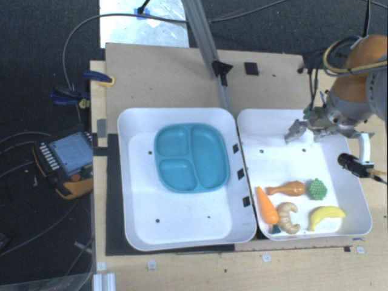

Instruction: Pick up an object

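Orange carrot (267, 205) and the other toys lie unpicked; my gripper (307, 130) hangs open, empty, above.

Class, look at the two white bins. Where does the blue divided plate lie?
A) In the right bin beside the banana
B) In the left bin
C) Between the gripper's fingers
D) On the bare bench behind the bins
B: the blue divided plate lies flat inside the left bin, while the toy foods, such as the banana, sit in the right bin.
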`<state>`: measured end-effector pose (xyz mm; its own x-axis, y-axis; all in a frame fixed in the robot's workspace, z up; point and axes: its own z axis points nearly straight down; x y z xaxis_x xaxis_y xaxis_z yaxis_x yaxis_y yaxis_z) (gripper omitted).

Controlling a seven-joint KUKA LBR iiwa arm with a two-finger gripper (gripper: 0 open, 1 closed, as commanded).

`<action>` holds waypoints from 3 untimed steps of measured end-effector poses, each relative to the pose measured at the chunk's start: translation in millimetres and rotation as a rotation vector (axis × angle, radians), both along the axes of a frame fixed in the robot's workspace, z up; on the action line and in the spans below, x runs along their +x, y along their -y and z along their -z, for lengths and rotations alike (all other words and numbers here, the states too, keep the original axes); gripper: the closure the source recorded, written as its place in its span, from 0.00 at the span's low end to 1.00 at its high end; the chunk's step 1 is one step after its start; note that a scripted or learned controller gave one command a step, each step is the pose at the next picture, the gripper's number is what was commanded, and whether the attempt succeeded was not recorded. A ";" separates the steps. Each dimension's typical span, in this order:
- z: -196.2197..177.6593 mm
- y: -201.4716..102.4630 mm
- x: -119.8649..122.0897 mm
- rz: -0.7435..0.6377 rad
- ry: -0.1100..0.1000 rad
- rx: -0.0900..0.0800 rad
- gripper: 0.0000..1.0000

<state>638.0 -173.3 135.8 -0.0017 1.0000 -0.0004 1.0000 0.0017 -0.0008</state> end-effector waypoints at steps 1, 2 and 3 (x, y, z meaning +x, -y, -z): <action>51.5 -0.2 0.3 -0.001 0.001 0.000 0.00; 37.0 0.2 2.4 -0.002 0.007 -0.002 1.00; -26.8 4.4 6.1 -0.003 0.007 -0.001 1.00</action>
<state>644.1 -177.7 162.7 -0.0046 1.0000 -0.0018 1.0000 0.0046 0.0066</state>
